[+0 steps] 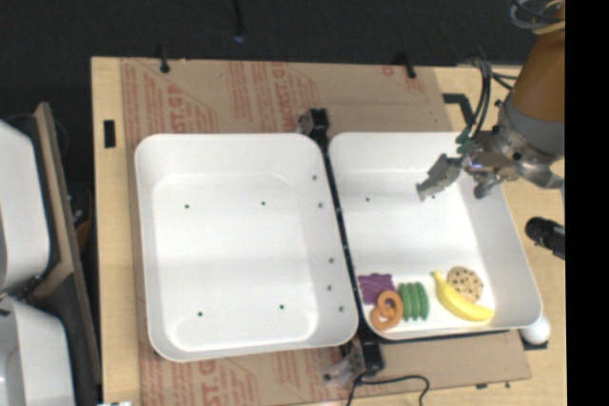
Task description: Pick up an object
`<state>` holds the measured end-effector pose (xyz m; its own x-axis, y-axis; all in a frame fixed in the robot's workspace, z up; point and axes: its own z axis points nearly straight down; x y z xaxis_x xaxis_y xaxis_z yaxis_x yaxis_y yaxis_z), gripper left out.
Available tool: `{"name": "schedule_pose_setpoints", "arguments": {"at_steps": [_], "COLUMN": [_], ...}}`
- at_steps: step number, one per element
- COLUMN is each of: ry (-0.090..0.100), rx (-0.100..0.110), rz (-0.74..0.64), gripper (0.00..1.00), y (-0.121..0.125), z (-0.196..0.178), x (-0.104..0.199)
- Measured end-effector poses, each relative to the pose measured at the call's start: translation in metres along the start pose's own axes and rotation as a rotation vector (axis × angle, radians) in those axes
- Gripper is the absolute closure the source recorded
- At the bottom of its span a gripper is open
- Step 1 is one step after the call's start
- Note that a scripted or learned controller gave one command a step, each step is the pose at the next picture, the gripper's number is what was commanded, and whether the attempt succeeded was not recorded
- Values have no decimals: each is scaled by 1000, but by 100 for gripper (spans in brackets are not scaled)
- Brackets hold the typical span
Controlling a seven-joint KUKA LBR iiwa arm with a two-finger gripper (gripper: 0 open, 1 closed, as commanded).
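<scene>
Several toy foods lie along the near edge of the right bin (400,233): a purple piece (375,284), an orange ring (387,310), a green ridged piece (414,299), a yellow banana (462,302) and a speckled cookie (465,280). My gripper (460,177) hangs over the far right part of that bin, well above and behind the toys. Its two grey fingers are spread apart, one at the left (436,178) and one at the right (486,182), with nothing between them.
The left bin (233,242) sits beside the right one on a cardboard-covered bench (238,100). A black clamp (314,122) sits at the far seam between the bins, another (366,358) at the near seam. White boxes stand at the far left.
</scene>
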<state>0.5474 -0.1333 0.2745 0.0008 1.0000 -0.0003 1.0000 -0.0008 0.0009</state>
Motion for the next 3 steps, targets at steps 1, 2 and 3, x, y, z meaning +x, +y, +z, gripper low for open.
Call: {"name": "schedule_pose_setpoints", "arguments": {"at_steps": [1,2,3], "ry": [2,-2,0], "rx": [7,8,0], "rz": [-5,11,0], "gripper": [0,0,0], "y": [83,24,75], "z": [79,158,121], "x": [57,-85,9]}}
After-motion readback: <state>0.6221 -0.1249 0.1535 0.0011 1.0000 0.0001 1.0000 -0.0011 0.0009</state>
